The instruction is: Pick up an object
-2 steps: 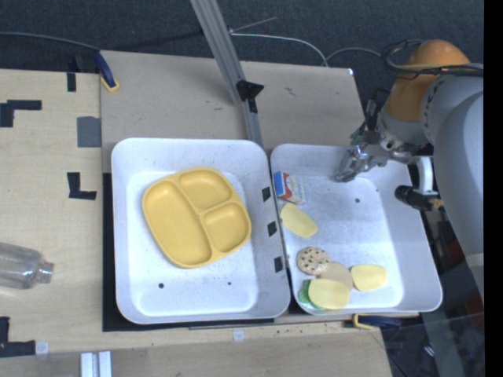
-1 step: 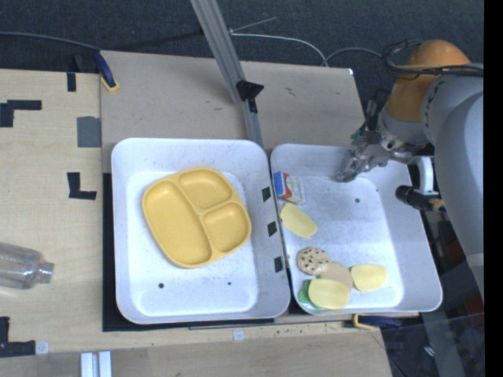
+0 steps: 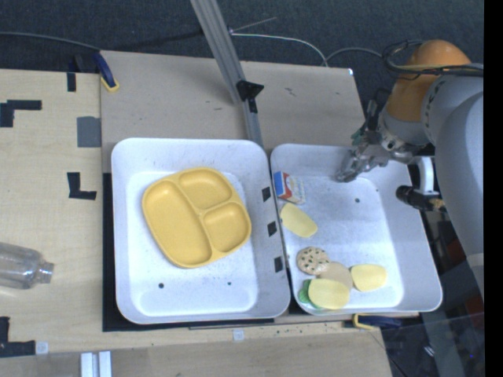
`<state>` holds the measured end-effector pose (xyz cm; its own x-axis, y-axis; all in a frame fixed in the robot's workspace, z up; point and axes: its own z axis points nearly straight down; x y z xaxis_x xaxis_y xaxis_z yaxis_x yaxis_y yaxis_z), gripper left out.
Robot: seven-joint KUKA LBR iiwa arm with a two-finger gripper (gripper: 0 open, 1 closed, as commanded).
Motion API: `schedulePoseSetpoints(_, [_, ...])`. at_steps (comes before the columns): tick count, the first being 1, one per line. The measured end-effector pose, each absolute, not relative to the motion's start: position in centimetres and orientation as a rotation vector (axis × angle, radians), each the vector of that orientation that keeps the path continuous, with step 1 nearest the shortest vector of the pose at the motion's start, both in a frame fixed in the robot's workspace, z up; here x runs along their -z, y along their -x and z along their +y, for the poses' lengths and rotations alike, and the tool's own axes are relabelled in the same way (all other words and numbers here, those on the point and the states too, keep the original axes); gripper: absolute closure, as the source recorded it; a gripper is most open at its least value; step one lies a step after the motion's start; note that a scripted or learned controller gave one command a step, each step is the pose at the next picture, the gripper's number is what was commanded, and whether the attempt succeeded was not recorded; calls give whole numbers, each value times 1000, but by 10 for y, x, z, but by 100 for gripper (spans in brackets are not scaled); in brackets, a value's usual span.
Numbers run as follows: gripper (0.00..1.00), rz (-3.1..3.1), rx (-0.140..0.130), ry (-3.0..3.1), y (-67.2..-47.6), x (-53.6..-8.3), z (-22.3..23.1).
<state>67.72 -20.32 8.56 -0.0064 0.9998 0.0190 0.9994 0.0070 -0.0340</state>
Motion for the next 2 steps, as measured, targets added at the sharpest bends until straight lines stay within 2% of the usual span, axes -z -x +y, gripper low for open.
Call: schedulePoseSetpoints(2, [100,-2203,-19,2190,-677,-86,-204])
